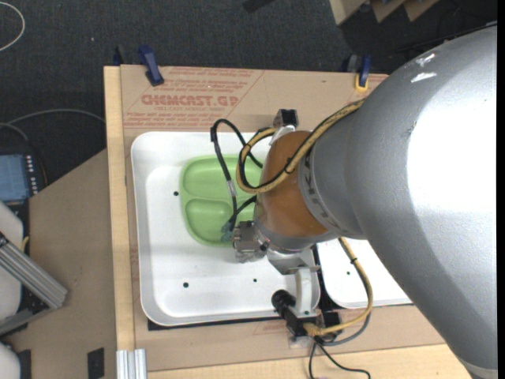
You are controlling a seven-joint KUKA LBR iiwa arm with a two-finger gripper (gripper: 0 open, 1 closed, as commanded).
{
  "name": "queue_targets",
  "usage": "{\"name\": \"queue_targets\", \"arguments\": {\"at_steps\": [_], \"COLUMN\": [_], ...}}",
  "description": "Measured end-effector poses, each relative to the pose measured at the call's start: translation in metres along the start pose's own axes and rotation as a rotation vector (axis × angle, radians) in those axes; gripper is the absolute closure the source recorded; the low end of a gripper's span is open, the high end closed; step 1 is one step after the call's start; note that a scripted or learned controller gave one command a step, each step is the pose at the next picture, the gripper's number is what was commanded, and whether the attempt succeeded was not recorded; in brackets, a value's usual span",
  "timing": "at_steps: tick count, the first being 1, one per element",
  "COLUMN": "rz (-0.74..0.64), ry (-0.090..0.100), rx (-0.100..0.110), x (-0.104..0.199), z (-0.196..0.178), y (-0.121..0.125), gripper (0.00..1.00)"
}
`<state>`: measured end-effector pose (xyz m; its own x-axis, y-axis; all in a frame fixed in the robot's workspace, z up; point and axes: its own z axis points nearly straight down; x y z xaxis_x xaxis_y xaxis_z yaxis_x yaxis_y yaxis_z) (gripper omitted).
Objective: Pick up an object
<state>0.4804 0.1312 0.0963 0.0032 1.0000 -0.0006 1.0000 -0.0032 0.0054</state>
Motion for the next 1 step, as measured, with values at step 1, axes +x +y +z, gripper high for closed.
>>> {"name": "queue_targets", "arguments": {"at_steps": [1], "rz": [-0.010], "ry": [0.009], "rx": [-0.018], "x": [0.0590], "z": [-0.1595], "y": [0.0840], "gripper": [1.00]}}
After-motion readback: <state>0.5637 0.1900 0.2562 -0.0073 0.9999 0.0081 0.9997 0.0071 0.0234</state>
